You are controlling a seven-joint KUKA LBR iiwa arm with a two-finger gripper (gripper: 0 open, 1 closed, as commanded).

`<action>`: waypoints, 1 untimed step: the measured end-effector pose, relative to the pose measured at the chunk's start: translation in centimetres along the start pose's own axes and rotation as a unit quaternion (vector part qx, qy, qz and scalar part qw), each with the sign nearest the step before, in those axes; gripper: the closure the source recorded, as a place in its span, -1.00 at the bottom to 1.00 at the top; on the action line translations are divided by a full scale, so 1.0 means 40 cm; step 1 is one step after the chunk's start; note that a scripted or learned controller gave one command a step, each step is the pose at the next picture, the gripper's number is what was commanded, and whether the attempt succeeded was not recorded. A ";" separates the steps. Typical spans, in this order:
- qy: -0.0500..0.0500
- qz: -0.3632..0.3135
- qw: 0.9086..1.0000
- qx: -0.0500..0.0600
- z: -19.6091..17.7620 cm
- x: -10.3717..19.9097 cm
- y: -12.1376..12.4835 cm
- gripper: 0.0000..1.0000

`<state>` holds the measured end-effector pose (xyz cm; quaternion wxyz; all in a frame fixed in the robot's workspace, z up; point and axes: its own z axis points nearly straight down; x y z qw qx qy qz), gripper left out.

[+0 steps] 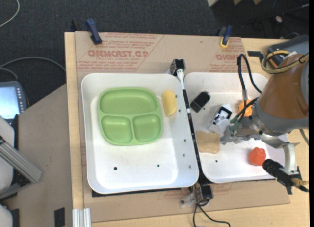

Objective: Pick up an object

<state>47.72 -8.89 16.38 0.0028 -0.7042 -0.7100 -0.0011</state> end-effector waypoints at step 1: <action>-0.003 -0.001 1.000 -0.010 -0.293 0.132 0.179 1.00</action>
